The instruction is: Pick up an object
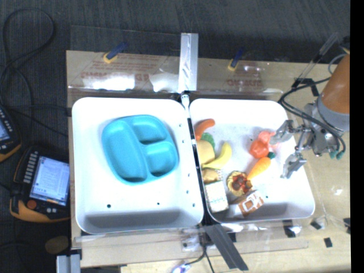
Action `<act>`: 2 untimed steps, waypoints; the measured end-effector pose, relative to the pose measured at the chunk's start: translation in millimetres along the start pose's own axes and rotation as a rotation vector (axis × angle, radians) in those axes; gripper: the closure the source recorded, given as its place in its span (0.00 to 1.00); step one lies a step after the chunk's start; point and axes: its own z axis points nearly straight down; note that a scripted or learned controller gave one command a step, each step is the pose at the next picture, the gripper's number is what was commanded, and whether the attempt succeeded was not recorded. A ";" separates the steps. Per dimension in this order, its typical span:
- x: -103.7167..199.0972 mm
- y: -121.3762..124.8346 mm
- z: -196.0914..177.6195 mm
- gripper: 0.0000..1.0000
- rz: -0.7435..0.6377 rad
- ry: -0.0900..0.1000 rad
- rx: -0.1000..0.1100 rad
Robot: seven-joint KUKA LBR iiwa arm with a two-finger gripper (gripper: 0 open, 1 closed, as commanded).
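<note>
From the camera view above the tabletop [318, 220], I hang over the right side of the right bin [293, 206], my fingers [290, 149] spread apart with nothing between them. One tip sits up near the red pepper-like toy [260, 144], the other lower down beside the orange carrot [259, 166]. I read that as lining up on this corner of the pile, since these two lie a little apart from the rest and leave bare white floor for me to come down on.

The carrot looks the likelier target: a small, smooth, tapered toy, bright orange, lying at a slant with its narrow end toward me. Just left of it a dark round piece [239, 182] is close, so my approach should stay on the right. A banana [222, 154] and other toy foods crowd the bin's left wall. The left bin [91, 206] carries a blue divided tray [139, 147], well apart from my work.
</note>
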 end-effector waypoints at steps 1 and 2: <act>9.2 42.7 104.0 0.00 0.234 0.005 -0.002; -33.7 82.8 115.4 0.00 0.470 -0.013 0.000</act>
